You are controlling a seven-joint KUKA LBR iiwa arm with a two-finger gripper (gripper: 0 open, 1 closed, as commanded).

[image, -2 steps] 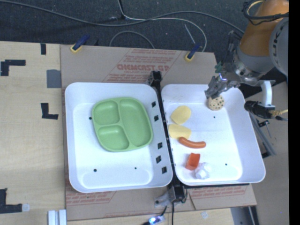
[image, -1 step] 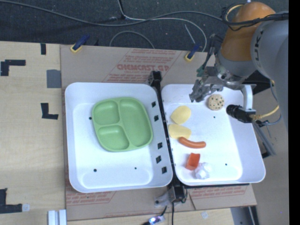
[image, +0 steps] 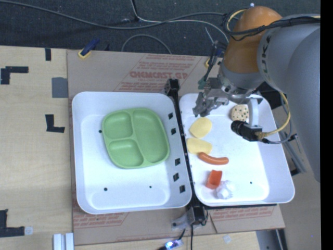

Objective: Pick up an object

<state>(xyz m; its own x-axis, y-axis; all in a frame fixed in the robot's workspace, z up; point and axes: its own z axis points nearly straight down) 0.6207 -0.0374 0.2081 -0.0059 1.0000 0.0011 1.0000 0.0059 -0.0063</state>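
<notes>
My gripper [image: 208, 106] hangs over the far left part of the right bin [image: 260, 176], just above a pale yellow chip-shaped piece [image: 201, 127]. Nothing shows between its fingers. Below that piece lie a second yellow piece [image: 198, 146], a red-orange sausage [image: 214, 160], a small red block [image: 214, 179] and a white crumpled lump [image: 224, 192]. A round speckled cookie [image: 239, 112] rests to the right of the gripper, beside a black part of the wrist.
The left bin [image: 88, 181] holds a green divided plate [image: 135, 138]. A black divider with clips [image: 177, 139] runs between the bins. The grey arm with its orange band [image: 250, 40] fills the upper right. Cables lie on the dark floor beyond the bench.
</notes>
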